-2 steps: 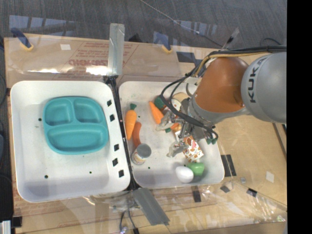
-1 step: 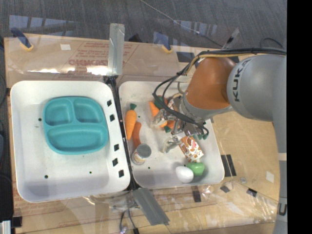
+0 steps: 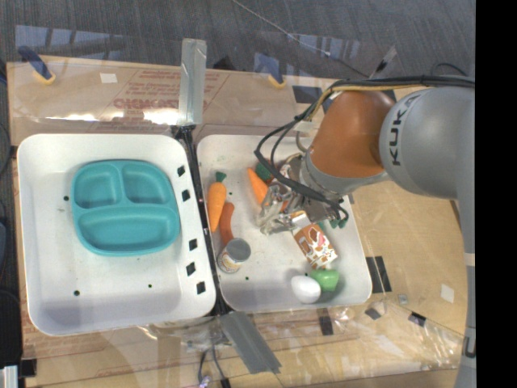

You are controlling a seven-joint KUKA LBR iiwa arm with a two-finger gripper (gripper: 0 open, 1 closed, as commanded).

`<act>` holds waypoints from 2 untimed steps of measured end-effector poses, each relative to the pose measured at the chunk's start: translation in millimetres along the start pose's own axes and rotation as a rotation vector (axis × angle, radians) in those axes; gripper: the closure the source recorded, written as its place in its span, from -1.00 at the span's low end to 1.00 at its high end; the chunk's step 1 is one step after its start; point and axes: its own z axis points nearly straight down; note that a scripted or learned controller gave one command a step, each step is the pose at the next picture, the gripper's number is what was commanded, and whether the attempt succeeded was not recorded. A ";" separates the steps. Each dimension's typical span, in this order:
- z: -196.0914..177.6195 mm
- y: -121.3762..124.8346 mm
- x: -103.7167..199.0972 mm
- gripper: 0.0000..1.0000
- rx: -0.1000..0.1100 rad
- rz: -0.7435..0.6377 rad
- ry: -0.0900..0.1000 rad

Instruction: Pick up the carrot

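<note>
The arm (image 3: 404, 140) reaches in from the right and covers the upper right of the right bin (image 3: 242, 301). The left bin (image 3: 40, 241) holds just 1 teal divided tray (image 3: 125, 204), with bare floor all round it, so that side has open room.

Main risk: 2 orange pieces sit in the right bin. The carrot (image 3: 216, 203) lies lengthwise just beside the bin's left wall, with a red sausage-like piece (image 3: 227, 219) touching or almost touching its lower right. A second orange piece (image 3: 257, 184) lies at the gripper (image 3: 276, 210), and a program could take that 1 for the target.

The wall is the next risk: a finger coming down on the carrot's left side probably strikes the rim or the divider. A closing grasp may also drag the red piece along, or nudge the small can (image 3: 236, 253) below it.

The gripper hangs low over mid-bin, right of the carrot and apart from it. How wide it stands cannot be told, and nothing is seen held.

The snack packet (image 3: 315, 245), white egg (image 3: 305, 288) and green piece (image 3: 327, 280) crowd the lower right corner, away from the carrot. Free floor lies between the can and the packet.
</note>
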 end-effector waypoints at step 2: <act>-163.8 -27.1 -39.1 1.00 0.004 0.170 -0.001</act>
